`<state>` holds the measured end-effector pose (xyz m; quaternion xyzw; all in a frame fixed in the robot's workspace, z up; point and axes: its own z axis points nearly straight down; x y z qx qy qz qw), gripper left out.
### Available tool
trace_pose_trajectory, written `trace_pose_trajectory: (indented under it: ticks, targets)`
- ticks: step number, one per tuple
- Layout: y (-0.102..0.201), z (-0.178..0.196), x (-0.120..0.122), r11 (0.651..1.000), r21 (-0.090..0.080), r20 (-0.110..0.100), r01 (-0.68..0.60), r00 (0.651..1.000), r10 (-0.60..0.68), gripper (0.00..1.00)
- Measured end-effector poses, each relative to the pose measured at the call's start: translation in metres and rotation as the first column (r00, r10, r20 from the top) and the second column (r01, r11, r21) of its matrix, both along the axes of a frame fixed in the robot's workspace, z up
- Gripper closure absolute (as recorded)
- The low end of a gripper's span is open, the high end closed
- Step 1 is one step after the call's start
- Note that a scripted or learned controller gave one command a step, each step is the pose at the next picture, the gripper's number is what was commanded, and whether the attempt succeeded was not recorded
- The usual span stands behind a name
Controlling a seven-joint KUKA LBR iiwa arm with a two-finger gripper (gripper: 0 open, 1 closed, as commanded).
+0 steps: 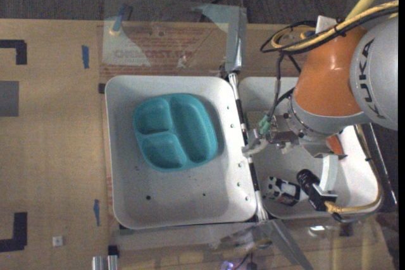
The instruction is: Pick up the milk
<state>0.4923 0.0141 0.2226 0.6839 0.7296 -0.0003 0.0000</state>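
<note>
Camera view: milk (280, 190), black-and-white, in right bin (362, 183), lower-left corner, close beside the divider edge; gripper (256, 143) over that edge, open or closed cannot be told; arm (329, 82) overhangs bin; teal plate (177, 131) in left bin (183, 199), open floor below it.

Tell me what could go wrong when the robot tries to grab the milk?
1. The black-and-white carton, probably the milk, lies close to the near wall of the right bin, so the gripper could bump that wall.
2. The gripper sits by the divider between the bins, apart from the carton, so dropping straight down would likely miss.
</note>
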Motion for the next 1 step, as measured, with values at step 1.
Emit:
trace_pose_trajectory:
  ticks: [1]
  targets:
    - [-0.0700,-0.0386,-0.0132,1.000,0.001,-0.001,-0.003,1.000,0.003,0.00]
